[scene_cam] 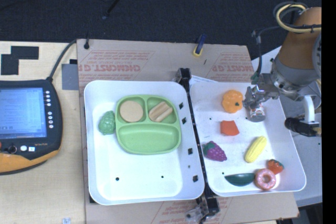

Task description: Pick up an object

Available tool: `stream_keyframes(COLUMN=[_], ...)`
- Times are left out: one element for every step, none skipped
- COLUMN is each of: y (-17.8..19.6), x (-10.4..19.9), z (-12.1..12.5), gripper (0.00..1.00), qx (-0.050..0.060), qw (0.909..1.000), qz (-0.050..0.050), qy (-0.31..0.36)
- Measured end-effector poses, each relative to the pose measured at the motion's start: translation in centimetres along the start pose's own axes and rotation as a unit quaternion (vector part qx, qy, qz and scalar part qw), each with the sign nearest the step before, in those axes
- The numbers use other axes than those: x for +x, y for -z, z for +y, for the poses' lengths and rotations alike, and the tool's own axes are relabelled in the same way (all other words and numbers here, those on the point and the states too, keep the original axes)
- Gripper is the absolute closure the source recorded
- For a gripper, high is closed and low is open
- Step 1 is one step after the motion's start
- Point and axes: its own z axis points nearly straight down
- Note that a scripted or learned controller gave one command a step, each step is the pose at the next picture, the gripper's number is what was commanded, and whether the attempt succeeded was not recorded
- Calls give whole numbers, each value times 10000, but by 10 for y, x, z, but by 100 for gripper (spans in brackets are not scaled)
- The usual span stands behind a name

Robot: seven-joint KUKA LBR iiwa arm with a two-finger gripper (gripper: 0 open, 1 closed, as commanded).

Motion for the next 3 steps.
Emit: stream_keyframes(y=[36, 27, 28], x=[-2, 36, 74], z=[0, -30, -79], gripper=[100, 100, 100], qx=[0, 35, 45], qw=[10000, 10000, 10000], qz=[-1, 14, 16], qy=[13, 26, 26])
